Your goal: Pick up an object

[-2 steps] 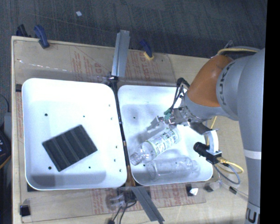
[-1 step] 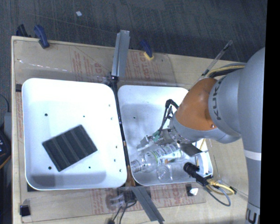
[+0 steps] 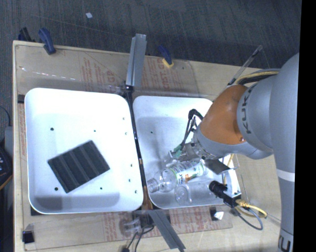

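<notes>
Camera view: the two-finger gripper point(image 3: 184, 154) is lowered onto a clear plastic bottle with a green-and-white label point(image 3: 183, 176) in the right white bin point(image 3: 148, 117). Its finger state cannot be told. A slip off the smooth, rounded bottle is judged likely.

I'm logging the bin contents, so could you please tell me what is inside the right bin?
The right bin holds a clear plastic bottle lying on its side, with the claw low over it. The arm covers the bin's right part, so anything beneath it is hidden.
</notes>
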Controlling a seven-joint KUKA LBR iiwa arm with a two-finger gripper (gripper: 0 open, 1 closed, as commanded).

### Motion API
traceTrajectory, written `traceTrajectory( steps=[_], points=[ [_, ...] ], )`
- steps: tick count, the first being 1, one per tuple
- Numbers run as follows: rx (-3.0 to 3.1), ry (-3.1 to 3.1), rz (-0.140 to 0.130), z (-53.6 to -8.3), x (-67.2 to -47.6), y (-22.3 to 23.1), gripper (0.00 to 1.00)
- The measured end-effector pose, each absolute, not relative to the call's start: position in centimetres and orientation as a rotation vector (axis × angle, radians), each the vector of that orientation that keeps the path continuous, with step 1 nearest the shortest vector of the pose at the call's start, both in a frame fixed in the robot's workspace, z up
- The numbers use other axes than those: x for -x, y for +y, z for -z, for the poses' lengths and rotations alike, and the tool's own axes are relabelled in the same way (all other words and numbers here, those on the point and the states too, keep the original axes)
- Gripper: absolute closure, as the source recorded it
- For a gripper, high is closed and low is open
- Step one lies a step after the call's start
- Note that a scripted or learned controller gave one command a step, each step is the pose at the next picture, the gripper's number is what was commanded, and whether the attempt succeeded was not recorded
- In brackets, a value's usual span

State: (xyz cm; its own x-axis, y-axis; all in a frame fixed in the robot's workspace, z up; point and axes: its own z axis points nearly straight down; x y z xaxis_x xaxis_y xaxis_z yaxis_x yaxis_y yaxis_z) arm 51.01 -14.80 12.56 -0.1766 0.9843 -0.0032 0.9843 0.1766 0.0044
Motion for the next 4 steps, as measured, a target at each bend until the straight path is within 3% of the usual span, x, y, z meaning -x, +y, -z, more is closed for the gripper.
traceTrajectory(
  steps=[1, 2, 3, 4],
  points=[
    [-2.012, 2.406, -0.002, -12.6, -51.0, -14.8, 0.00],
    [-2.108, 2.320, -0.008, -10.1, -48.3, -14.6, 0.00],
    [-1.968, 2.435, 0.006, -9.5, -48.9, -12.2, 0.00],
    [-2.047, 2.378, -0.003, -14.5, -50.6, -16.3, 0.00]
  ],
)
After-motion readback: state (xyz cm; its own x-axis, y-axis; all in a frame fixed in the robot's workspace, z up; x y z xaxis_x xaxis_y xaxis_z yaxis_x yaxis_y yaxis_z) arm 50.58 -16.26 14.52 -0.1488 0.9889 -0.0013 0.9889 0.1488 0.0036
